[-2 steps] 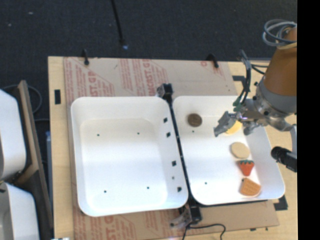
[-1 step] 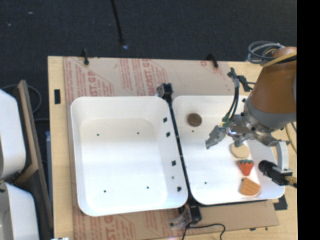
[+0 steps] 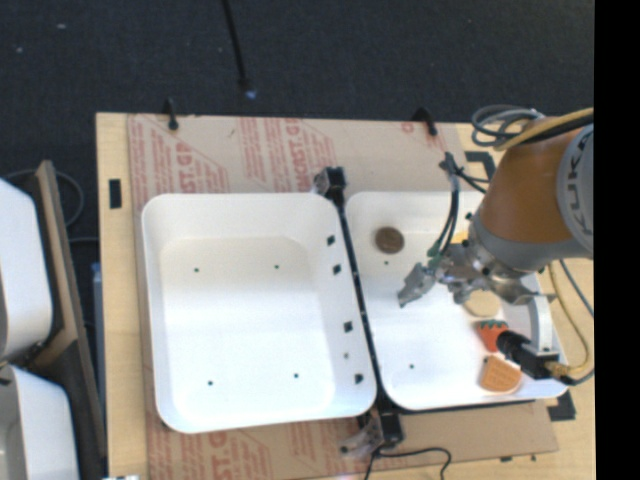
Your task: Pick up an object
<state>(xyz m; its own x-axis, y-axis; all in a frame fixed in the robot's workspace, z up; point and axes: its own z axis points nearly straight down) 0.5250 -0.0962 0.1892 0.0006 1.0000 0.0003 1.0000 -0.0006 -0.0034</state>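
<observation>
A small round brown object point(image 3: 389, 239) lies in the far part of the right bin point(image 3: 420, 383). My gripper point(image 3: 415, 288) hangs over the middle of that bin, a little nearer and to the right of the brown object, and apart from it. Nothing is seen held in it. An orange-red object point(image 3: 489, 334) and a tan-orange wedge point(image 3: 500, 375) lie by the bin's near right corner. A pale rounded object point(image 3: 482, 303) sits just under the wrist, partly hidden by the arm.
The left bin point(image 3: 160, 268) stands beside the right one, with a black-clipped divider rim point(image 3: 350, 288) between them. Both rest on a cardboard sheet point(image 3: 230, 153) on the bench. The arm's orange band point(image 3: 530, 193) covers the right bin's far right corner.
</observation>
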